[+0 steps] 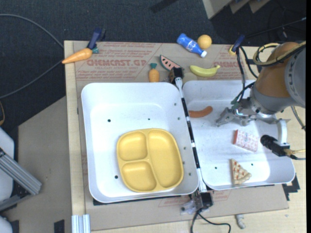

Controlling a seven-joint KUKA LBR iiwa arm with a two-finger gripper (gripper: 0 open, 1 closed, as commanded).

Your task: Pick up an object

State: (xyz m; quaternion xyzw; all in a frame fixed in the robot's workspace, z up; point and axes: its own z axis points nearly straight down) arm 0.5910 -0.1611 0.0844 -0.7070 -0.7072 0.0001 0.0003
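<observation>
Over right bin [272, 171]: gripper [232, 116] hovered, fingers spread, nothing between them. Sausage [200, 112] just left of it, wafer block [245, 140] and pizza slice [239, 171] nearer front. Pick not yet made; descent, grasp, lift all left.

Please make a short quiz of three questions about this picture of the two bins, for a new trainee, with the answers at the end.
1. True or false: the yellow plastic plate with three compartments lies in the left white bin.
2. Which item lies nearest the front edge of the right white bin? A) the brown sausage B) the pizza slice C) the pink patterned block
3. Fill in: the metal claw is over the ____ bin.

Key: 1 true. 2 B. 3 right.
</observation>
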